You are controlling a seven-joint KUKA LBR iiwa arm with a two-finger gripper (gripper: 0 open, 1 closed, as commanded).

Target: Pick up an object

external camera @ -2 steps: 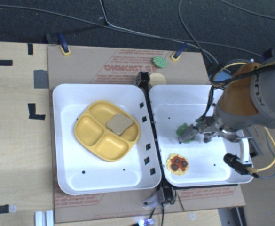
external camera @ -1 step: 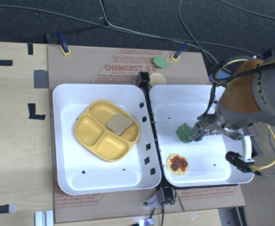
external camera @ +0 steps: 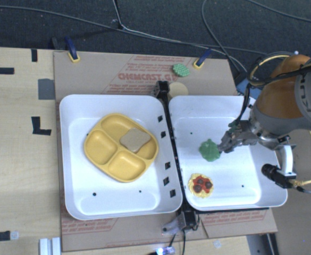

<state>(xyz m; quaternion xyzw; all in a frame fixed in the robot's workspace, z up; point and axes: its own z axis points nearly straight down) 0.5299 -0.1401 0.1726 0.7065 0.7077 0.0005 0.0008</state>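
1. Two white bins sit side by side on a cardboard sheet laid over the bench. The left bin and the right bin meet at a dark seam with black clips.
2. Red print runs across the cardboard above the bins. It starts "CHEMCAST", and the smaller lines near it are too blurred to read.
3. A yellow divided plate lies in the left bin, turned at an angle. A tan, flat square piece rests in its upper right compartment.
4. In the right bin, a green lump like a toy broccoli lies near the middle. A small round pizza toy, yellow with red and dark toppings, lies near the bin's front left corner.
5. The arm comes in from the right, its orange band high over the bin's right edge. The hand is low in the right bin, its tip right at the green lump's right side.
6. I cannot tell from here whether the hand is apart or closed, or whether it grips the lump.
7. A green dotted disc lies on the cardboard behind the bins, by a tan round piece. Blue and yellow clamps pin the cardboard's back edge.
8. Black cables trail over the dark floor behind.
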